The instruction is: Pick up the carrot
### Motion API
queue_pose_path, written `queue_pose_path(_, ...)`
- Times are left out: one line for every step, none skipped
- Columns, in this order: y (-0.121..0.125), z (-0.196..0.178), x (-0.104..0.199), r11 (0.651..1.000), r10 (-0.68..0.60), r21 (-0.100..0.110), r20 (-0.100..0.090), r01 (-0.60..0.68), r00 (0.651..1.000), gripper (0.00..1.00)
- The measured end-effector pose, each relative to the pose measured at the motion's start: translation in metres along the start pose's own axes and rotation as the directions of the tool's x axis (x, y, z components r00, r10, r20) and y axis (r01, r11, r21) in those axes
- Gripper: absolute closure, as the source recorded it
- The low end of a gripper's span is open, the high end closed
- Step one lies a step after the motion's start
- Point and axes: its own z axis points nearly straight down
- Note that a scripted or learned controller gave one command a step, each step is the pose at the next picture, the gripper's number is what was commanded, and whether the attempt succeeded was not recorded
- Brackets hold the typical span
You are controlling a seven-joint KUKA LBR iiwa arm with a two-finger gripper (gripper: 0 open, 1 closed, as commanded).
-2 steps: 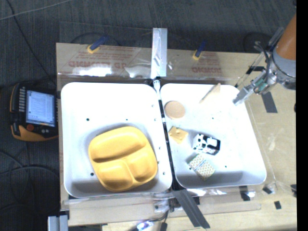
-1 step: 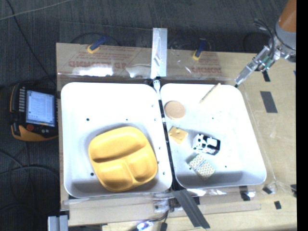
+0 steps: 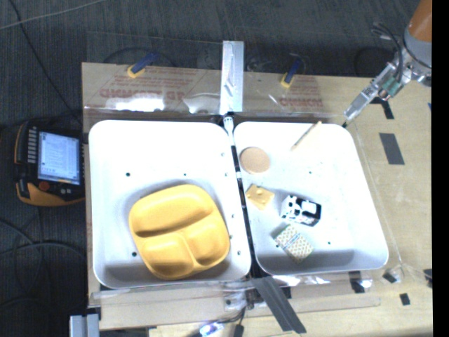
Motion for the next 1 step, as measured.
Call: queue_pose_path(0.0014, -0.0107, -0.0001, 1.0, -0.001, -0.002, 0.004, 0.001, 1.0, 1.0)
